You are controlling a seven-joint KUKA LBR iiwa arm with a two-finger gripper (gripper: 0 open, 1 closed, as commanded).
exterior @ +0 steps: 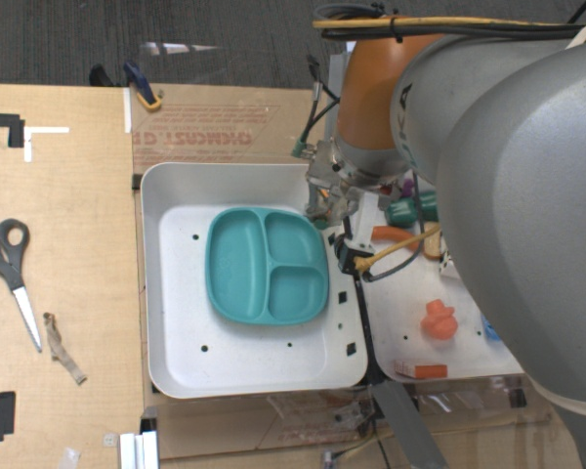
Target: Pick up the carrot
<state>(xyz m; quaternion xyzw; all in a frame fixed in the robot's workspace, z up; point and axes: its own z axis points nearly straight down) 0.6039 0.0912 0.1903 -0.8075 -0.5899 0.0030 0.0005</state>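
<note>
Two shallow white bins sit side by side on a pale wooden bench, with scissors (10,262) lying on the wood to the left. The left bin (166,291) holds a teal divided plate (267,265). The grey arm (508,193) reaches in from the right, its bulk covering much of the right bin (410,345), and its orange band (371,86) stands above the wrist. The gripper (334,198) hangs over the wall between the two bins, near the plate's upper right corner. Its tip is small and dark against clutter, so whether it is spread or closed cannot be told, and nothing can be seen in its grasp. The carrot (393,233), an orange sliver, lies in the right bin just right of the gripper, partly hidden by the arm and a yellow cable (396,250). A green object (410,208) beside it is mostly covered. A lumpy orange-red toy (439,320) rests lower in the same bin.
</note>
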